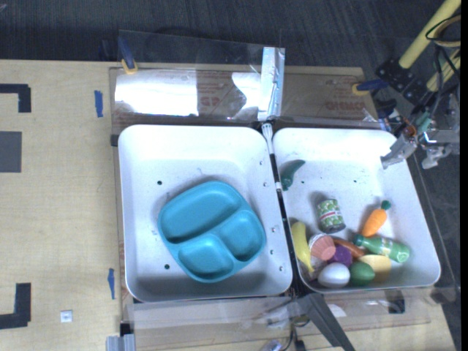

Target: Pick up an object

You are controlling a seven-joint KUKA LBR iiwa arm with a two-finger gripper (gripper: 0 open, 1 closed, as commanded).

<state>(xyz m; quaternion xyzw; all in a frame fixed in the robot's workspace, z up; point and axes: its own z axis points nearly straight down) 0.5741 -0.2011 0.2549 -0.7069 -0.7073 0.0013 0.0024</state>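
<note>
The right bin holds a pile of toy food along its near side: a small green can, an orange carrot, a yellow banana, a green bottle, a white egg and a green lime. A dark green piece lies alone by the bin's left wall. My gripper hovers over the far right corner of this bin, well apart from the pile, with nothing visibly in it.
In the left bin lies a blue divided plate. A clear plastic panel stands behind the bins. Cables and a yellow rod hang at the upper right by the arm.
</note>
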